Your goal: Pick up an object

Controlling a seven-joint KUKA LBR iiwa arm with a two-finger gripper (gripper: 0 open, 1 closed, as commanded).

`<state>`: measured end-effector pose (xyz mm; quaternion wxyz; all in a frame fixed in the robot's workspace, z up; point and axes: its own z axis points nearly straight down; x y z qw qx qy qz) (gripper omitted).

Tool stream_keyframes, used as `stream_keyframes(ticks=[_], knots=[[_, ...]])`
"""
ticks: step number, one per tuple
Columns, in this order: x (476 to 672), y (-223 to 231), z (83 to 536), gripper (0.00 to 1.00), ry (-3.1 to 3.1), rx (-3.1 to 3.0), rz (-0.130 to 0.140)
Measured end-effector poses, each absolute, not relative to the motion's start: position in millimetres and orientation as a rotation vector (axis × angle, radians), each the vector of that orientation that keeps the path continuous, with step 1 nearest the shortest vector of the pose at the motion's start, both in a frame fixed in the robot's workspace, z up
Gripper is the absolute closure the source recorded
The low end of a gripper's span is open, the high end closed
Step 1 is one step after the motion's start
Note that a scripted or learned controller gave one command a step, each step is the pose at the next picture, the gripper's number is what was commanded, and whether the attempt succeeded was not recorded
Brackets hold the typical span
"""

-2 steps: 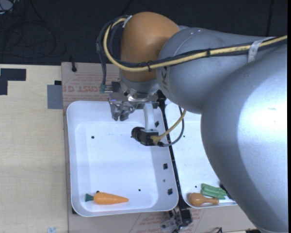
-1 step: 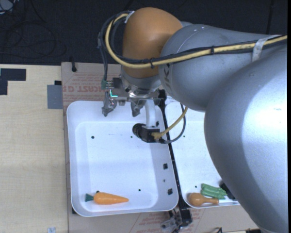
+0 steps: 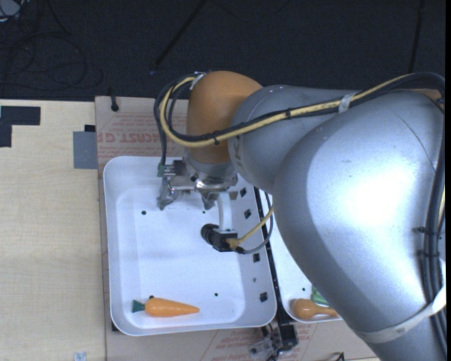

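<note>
Camera view: orange carrot (image 3: 172, 307), green top, lying flat.

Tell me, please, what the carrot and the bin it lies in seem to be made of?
The carrot looks like moulded plastic, a toy: uniform orange with a smooth, slightly glossy skin and a dark green stub. The left bin seems to be thin white plastic, smooth and faintly shiny, with rounded corners and a rolled rim.
</note>
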<state>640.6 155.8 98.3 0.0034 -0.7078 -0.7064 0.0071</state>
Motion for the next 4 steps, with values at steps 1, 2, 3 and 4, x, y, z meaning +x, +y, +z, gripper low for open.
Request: stream_keyframes(ticks=[1, 2, 3, 4], knots=[[630.3, 142, 86, 0.00, -2.218, -2.219, 0.011], [642.3, 163, 124, 0.00, -2.222, -2.219, 0.001], [642.9, 155, 112, 0.00, -2.219, -2.219, 0.008], [642.5, 148, 85, 0.00, -2.218, -2.220, 0.010]])
